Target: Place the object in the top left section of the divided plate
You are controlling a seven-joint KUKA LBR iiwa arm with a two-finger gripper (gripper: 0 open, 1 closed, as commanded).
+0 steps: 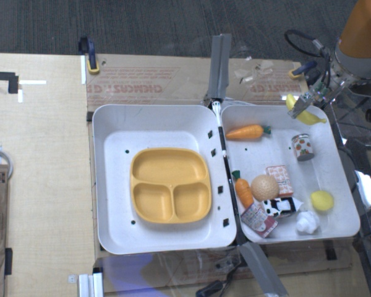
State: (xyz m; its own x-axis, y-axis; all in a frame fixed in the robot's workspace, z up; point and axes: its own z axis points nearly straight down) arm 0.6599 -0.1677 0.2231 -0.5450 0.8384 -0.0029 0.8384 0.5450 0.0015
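A yellow divided plate (170, 184) lies in the left white bin (111, 166), with one wide section at its far side and two smaller ones at its near side; nothing lies in it. My gripper (310, 103) hangs over the far right corner of the right bin (343, 166), well to the right of the plate. A yellow banana-like object (302, 111) sits between its fingers, lifted off the bin floor.
The right bin holds a carrot (244, 132), a small can (302, 146), a second carrot (243, 190), a tan ball (264, 186), a pink box (278, 176), a lemon (321, 200), a white wad (307, 223) and a packet (258, 219). A divider (222, 159) separates the bins.
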